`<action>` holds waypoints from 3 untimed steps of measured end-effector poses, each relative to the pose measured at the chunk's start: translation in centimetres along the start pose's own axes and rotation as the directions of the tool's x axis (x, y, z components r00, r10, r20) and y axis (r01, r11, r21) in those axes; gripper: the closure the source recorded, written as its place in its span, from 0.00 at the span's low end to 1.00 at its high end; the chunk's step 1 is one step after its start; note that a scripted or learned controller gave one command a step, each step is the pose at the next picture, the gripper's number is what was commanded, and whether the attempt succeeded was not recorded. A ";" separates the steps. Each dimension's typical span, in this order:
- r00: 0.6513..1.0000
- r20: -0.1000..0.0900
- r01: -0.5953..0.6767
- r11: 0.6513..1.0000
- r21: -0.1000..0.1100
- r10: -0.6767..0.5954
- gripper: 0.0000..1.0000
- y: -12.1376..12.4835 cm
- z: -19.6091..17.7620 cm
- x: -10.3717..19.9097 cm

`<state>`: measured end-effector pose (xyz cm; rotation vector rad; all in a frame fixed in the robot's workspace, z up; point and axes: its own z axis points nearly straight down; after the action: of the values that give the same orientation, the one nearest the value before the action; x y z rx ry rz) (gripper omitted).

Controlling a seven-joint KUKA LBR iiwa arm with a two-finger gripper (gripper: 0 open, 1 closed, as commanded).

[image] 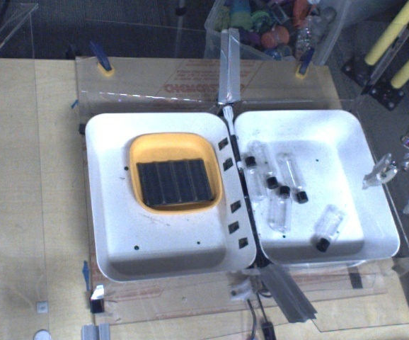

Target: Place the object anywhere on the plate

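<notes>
**Ana:** Where did the object lie?

**Ben:** Not on the plate (139, 151). The right bin (346, 129) held a handful of clear vials (281, 183) with black caps. Most lay in a loose cluster near the divider, and a lone vial (328, 225) lay apart, toward the near right corner. The plate sat in the left bin (105, 190), carrying only a dark ridged insert (175, 183).

**Ana:** And the hand?

**Ben:** A pale metal part at the right bin's right rim looked like the hand (383, 170). Whether it was apart or together could not be told. Nothing was seen in it.

**Ana:** What could have gone wrong?

**Ben:** The vials were round, clear and smooth, so a pinch along the barrel would likely have squirted one out. In the cluster, a descent might have nudged a neighbour or caught two together. The lone vial lay close to the bin's sloping wall, which could have fouled the hand. Once on the plate, a vial might have rolled on the insert's ridges.

**Ana:** How did the lone vial point?

**Ben:** It lay flat, its long axis running from upper right to lower left, cap toward the near wall. Ben judged that closing across that axis would have suited it best.
</notes>
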<state>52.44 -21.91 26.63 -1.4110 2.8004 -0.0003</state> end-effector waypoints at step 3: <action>0.967 0.000 0.255 0.967 -0.006 -0.255 0.00 0.5 3.0 0.8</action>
<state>51.59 -22.30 23.58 -1.7612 2.5984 0.0056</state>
